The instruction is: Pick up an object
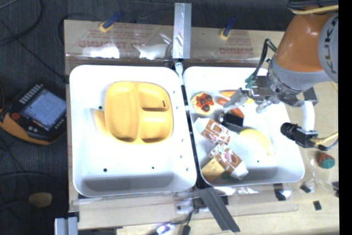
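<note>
As the grey and orange arm (308,52) reaches in from the right, its parts lie thus:
Claw (240,99): low over the right shallow white bin (286,165); fingers apart or together, I cannot tell.
Pale yellow banana-shaped piece (256,139): in the right bin, near its middle, long axis slanting from upper left to lower right.
Small printed cartons (223,148): left of the yellow piece.
Left shallow white bin (93,170): holds a yellow divided plastic tray (137,110).
Counter (77,41): carries both bins.
</note>
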Robot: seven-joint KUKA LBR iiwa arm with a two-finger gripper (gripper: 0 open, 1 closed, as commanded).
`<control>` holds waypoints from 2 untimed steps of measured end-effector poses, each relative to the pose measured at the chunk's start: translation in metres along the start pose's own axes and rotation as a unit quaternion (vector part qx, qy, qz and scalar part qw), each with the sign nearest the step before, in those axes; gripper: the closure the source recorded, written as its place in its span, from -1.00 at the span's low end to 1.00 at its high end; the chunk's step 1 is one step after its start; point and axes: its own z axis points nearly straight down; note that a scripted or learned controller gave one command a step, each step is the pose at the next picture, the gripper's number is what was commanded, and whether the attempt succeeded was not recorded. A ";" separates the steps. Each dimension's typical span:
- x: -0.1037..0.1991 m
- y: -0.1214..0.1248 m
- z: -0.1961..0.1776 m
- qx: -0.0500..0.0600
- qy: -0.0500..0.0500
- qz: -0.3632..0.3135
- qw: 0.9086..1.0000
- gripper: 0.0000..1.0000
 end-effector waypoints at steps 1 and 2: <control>-0.036 0.049 0.116 0.000 -0.001 -0.054 0.999 -1.00; -0.035 0.049 0.111 0.001 0.001 -0.053 0.999 1.00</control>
